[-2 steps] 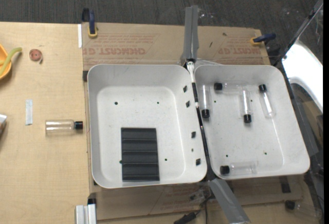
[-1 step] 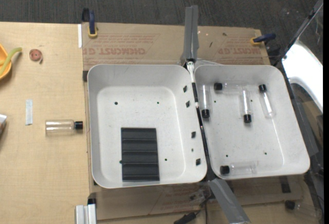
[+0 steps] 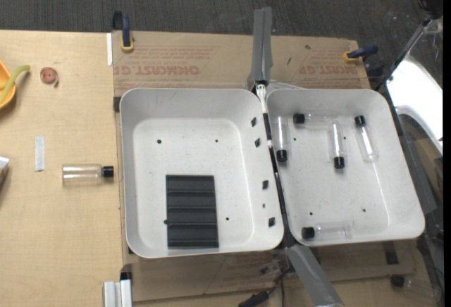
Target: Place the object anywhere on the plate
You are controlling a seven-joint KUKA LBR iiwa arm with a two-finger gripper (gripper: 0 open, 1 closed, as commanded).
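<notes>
A black ridged rectangular plate (image 3: 191,211) lies flat on the floor of the left bin (image 3: 141,158), near its front edge. Several clear vials with black caps lie in the right bin (image 3: 402,179). One vial (image 3: 280,136) rests along the left wall, and another (image 3: 313,117) lies crosswise at the back. Two stand side by side in the middle right, a vial (image 3: 337,145) and a second vial (image 3: 364,138). One more vial (image 3: 328,232) lies at the front edge. Nothing rests on the plate.
On the wooden bench to the left lie another capped vial (image 3: 84,172), a small white strip (image 3: 39,154), a red disc (image 3: 48,75) and an orange bowl (image 3: 4,87). Clamps (image 3: 121,29) hold the cardboard under the bins. A grey divider bar (image 3: 262,45) runs between the bins.
</notes>
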